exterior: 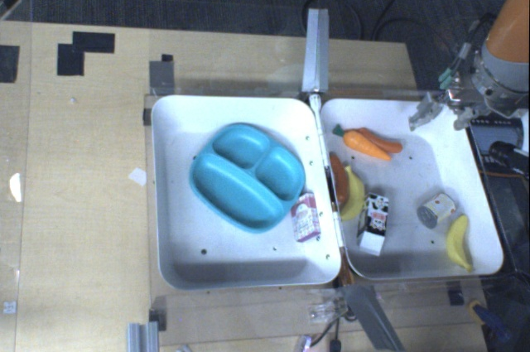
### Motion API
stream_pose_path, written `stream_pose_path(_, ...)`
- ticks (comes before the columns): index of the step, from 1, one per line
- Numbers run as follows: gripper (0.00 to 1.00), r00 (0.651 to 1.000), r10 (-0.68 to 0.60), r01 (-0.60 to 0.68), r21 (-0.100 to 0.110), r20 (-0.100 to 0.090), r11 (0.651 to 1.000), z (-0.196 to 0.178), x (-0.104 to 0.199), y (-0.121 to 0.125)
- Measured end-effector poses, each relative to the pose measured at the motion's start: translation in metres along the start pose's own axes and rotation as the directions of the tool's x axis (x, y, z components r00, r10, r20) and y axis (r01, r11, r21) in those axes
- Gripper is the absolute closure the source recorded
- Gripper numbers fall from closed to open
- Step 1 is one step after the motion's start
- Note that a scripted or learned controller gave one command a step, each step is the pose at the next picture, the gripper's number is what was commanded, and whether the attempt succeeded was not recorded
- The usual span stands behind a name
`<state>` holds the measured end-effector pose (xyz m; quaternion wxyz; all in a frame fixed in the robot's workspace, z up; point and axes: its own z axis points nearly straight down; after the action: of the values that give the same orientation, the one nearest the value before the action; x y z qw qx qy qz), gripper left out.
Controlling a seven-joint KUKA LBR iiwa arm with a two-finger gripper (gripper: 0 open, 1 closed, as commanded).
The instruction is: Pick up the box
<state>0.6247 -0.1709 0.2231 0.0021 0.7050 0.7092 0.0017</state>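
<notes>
The fingers (440, 112) are seen apart, holding nothing; they should be lowered squarely over the box (375, 222), avoiding the banana (354, 191).

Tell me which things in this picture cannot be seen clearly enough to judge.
- Tool, camera view: small and blurred at the right bin's far corner; finger spacing unclear.
- Arm: cut off by the right edge.
- Box print: too small to read.
- Reddish item by the divider: partly hidden by the banana; identity unclear.
- Grey object: too blurred to identify.
</notes>
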Motion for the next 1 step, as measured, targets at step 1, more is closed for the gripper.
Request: stream_pose_path(1,0.00,0.999,-0.035,0.035,0.002,0.000,0.999,0.0984,-0.0305,-0.0484)
